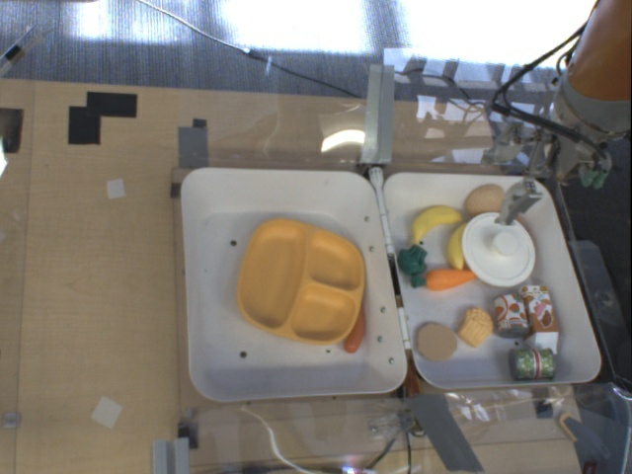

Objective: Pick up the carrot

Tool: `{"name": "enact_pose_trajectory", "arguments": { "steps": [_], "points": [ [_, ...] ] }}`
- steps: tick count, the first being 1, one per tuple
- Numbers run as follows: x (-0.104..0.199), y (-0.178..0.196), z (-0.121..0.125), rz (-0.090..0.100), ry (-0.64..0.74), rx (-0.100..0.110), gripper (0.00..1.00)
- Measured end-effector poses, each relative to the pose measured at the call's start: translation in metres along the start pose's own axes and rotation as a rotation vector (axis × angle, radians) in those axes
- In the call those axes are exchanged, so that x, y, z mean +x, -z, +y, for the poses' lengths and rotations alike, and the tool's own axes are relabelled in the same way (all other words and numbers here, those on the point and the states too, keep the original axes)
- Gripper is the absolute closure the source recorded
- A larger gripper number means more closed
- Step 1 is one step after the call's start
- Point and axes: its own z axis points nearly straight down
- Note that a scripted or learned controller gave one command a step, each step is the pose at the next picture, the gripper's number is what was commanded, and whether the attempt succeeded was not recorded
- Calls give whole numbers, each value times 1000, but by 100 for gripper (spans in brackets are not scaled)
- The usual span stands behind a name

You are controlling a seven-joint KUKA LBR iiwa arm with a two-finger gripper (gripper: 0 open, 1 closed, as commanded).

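The claw, grip state indeterminate, hangs over the right bin; the carrot lies below-left, apart.

Arm at upper right; tool hangs low.

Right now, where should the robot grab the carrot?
Probably around its middle, from straight above. The carrot lies flat, pointing sideways across the right bin, so the jaws should close across its narrow width. Careful: broccoli touches its left end, and the white lid sits close above.
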Motion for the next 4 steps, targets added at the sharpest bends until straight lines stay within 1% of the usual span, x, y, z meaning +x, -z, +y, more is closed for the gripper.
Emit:
{"name": "enact_pose_trajectory", "arguments": {
  "steps": [1, 2, 3, 4],
  "points": [
    [18, -148, 19, 13, 156, -5, 0],
    [57, -184, 31, -5, 83, -1, 0],
    [59, -184, 46, -5, -28, 2, 0],
    [53, -185, 44, -2, -280, 0, 0]
  ]
}}
